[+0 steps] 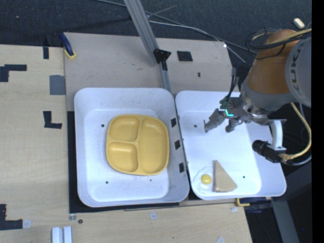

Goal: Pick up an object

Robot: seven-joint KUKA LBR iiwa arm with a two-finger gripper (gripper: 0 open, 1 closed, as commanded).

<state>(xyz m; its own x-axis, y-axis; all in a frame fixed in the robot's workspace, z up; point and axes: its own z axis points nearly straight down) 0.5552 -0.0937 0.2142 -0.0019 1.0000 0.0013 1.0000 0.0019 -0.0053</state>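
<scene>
The pale wooden surface (30, 151) carries two shallow white bins side by side. The left white plastic bin (86, 135) holds the biggest loose item, a yellow plastic plate with three compartments and rounded corners (137, 144), lying flat near the bin's middle, its two smaller compartments at the 9 o'clock side and one long compartment at the 3 o'clock side.

The right white plastic bin (253, 178) sits just beside it, their rims meeting along a line of small black clips. The grey arm with its orange band (271, 70) comes in from 3 o'clock and hangs over the upper half of this bin. Its gripper (221, 123) points toward 9 o'clock, and the jaws stand apart in a moderate spread with nothing between them, over bare white floor.

Well apart from the gripper, toward 6 o'clock in the right bin, lies a tan wedge-shaped block like a slice of cheese (223, 178), its narrow tip pointing to 12 o'clock and its broad end near the bin's lower wall. Just beside it at 9 o'clock rests the smallest thing, a small round yellow ball-like piece (205, 178), on what looks like a pale flat disc; whether the two touch the wedge I cannot tell
</scene>
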